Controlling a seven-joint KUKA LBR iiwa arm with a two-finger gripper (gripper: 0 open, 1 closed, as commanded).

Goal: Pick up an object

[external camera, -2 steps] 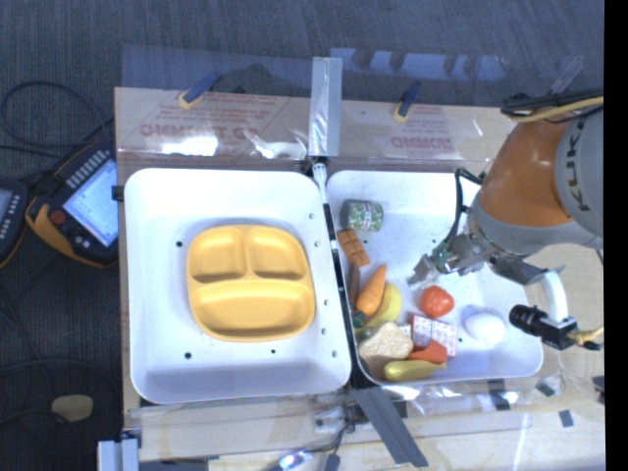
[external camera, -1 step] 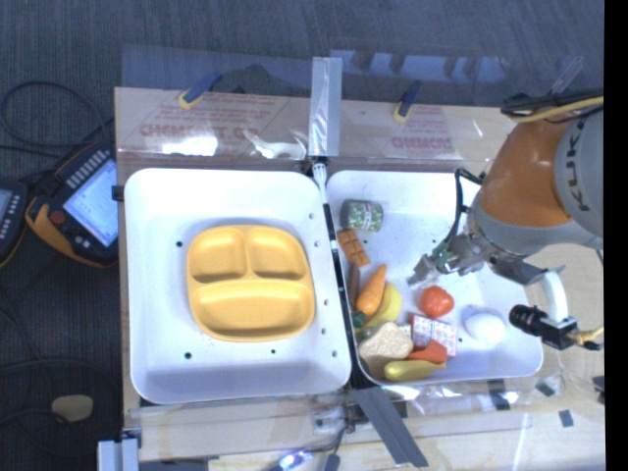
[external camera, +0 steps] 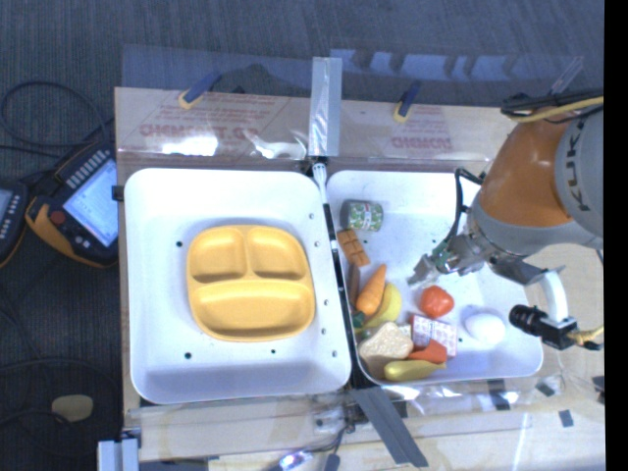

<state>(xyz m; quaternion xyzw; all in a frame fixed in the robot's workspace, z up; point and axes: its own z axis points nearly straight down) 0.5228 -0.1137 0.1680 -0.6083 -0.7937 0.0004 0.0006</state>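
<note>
The right bin [external camera: 422,186] holds toy food: a green can [external camera: 364,215], an orange waffle block [external camera: 353,246], a carrot [external camera: 372,287] over a yellow banana [external camera: 390,305], a red tomato [external camera: 437,301], a white egg [external camera: 484,325], a bread slice [external camera: 385,343], a small printed box [external camera: 435,334] and a yellow piece [external camera: 410,369]. My gripper [external camera: 439,262] hangs low over the bin's middle, just above and left of the tomato. Nothing shows between its fingers.
The left bin [external camera: 157,292] holds a yellow divided plate [external camera: 250,281]. A handheld controller [external camera: 77,211] with cables lies off the bench at the left. The arm's grey and orange body [external camera: 535,189] covers the right bin's right side.
</note>
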